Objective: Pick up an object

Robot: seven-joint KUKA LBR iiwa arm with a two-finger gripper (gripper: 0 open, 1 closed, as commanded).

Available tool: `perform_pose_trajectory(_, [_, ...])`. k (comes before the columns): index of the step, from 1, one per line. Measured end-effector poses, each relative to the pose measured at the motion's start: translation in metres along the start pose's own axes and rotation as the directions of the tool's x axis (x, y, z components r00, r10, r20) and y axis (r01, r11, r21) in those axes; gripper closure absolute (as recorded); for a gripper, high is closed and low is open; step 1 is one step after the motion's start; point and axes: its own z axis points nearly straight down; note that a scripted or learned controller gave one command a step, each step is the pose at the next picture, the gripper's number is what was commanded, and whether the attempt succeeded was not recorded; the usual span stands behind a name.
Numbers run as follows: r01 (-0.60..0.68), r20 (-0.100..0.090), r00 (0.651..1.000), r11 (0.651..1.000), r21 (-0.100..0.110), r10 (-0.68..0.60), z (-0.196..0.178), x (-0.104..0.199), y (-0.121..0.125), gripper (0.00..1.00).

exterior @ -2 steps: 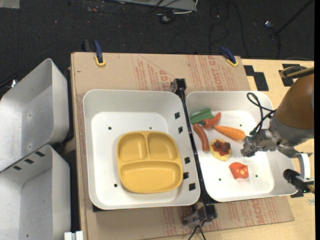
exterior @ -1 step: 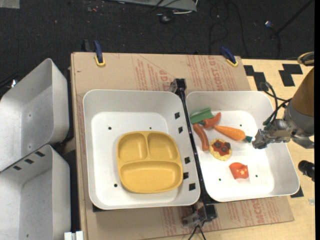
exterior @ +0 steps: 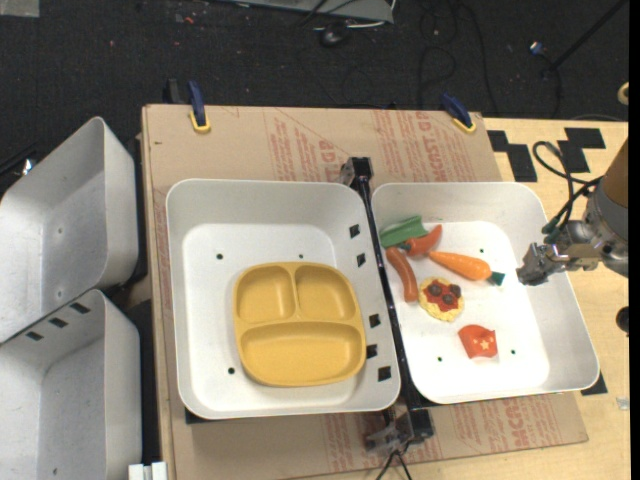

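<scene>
Carrot [exterior: 462,264]: right-centre of frame, right bin [exterior: 560,353], crowded by sausage [exterior: 403,272] and tart [exterior: 442,299]. Gripper [exterior: 534,268] just beside its green tip; finger state cannot be told. Risk: a glancing, off-centre grasp may roll it away.

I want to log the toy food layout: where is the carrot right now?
The carrot lies in the right bin, toward its middle, just above the small pizza and right of the sausage, with the claw close to its leafy end.
</scene>
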Motion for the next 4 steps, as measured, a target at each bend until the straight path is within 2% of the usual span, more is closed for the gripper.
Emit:
perform_pose_trajectory(1, [0.0,0.001,1.0,1.0,0.0,0.0,-0.046,0.0,0.002,1.0])
perform_pose_trajectory(3, [0.006,-0.004,1.0,1.0,0.007,-0.006,-0.023,0.114,0.02,1.0])
perform_pose_trajectory(4, [0.003,-0.003,1.0,1.0,0.008,-0.003,-0.01,0.16,0.026,1.0])
